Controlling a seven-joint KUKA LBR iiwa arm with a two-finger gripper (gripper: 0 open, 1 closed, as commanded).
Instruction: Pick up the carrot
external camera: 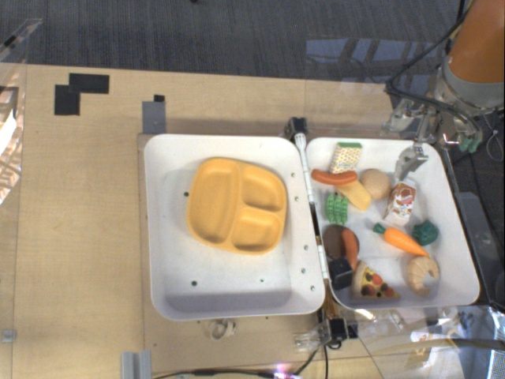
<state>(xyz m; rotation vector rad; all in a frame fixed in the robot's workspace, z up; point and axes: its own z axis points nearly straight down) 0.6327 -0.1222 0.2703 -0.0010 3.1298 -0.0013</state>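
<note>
Carrot [403, 241] lying in right bin [458, 212], long axis slanted, green stem up-left, orange taper down-right (smooth, plastic-looking). Croissant [421, 271] just below, milk carton [402, 202] above. Yellow sectioned plate [235, 204] in left bin [166, 212]. Gripper [410, 161] hovering over right bin's rear; finger spread impossible to tell, nothing visibly held.

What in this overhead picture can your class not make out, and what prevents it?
- Pincer, camera view: too small to tell whether it is open or shut.
- Arm: cut off by the top and right edges.
- Milk carton: label print too small to read.
- Right bin, near rim: blurred by clutter and glare.
</note>
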